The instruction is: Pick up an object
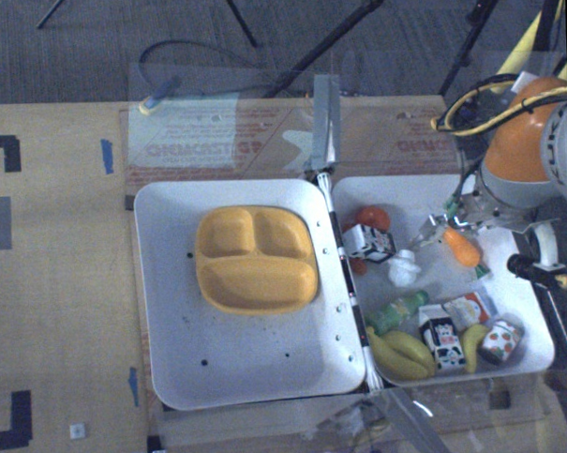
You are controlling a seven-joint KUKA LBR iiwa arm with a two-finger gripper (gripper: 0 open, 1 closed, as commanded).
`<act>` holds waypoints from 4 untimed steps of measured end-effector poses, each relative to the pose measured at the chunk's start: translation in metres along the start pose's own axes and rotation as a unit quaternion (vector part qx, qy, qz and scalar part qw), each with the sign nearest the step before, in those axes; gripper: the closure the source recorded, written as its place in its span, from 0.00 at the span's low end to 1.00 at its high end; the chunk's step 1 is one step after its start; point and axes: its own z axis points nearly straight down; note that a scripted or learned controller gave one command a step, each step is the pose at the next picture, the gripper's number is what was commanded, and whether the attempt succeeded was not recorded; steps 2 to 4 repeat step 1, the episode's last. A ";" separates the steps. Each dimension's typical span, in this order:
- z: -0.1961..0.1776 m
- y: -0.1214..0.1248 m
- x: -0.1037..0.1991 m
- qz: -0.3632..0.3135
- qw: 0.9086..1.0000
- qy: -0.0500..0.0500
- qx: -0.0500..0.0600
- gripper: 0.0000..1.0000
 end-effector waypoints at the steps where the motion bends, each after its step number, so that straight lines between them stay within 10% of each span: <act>1: -0.011 0.001 -0.001 0.001 1.000 -0.001 -0.002 1.00; 4: -0.011 0.001 -0.001 0.001 1.000 -0.001 -0.002 1.00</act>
